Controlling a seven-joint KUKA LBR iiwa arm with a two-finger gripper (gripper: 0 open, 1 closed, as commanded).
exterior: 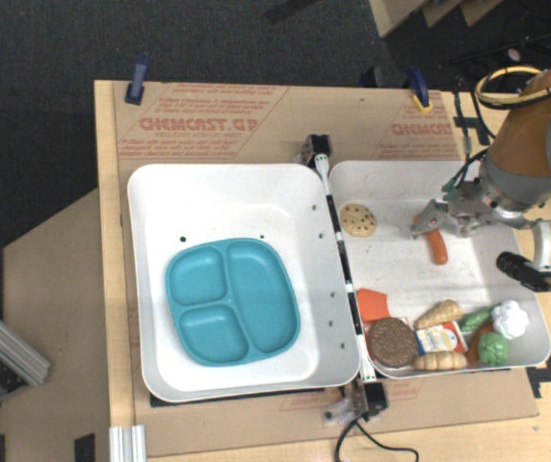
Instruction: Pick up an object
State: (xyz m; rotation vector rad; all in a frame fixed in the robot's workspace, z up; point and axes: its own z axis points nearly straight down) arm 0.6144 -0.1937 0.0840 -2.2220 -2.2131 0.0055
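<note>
The right bin (406,186) holds the loose objects. A small orange-red sausage (436,247) lies near its middle, and a round cookie (357,219) lies to the left near the divider. My gripper (433,218) reaches in from the right and hangs just above the sausage's upper end. Nothing is visibly held in it. Along the bin's front edge are an orange-red square (373,305), a brown patty (392,341), a bread roll (438,313), a small carton (442,338), broccoli (493,347) and a white piece (511,319).
The left bin (160,200) contains a blue divided plate (232,299). A black rail with clamps runs between the bins. A black part (528,271) of the arm juts over the right bin's right edge. Blue clamps (139,78) hold the cardboard base.
</note>
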